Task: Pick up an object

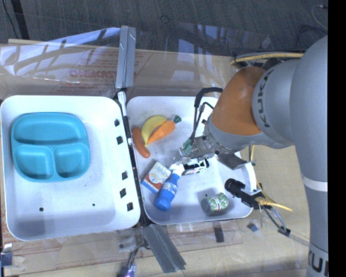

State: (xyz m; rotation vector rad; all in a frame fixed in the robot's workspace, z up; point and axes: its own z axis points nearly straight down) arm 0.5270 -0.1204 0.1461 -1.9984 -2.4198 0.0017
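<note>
Two white bins sit together; gripper hangs above blue bottle for reaching; its opening I cannot tell.

From my remote screen the picture is bright and evenly lit, with a cool bluish tone. At the upper left of the frame a clear sheet gives strong blue-white glare. Inside the left bin I see soft grey shadows at the lower corner (no hard edges). Small objects in the right bin look slightly blurred, and the dark floor at the top is grainy.
</note>
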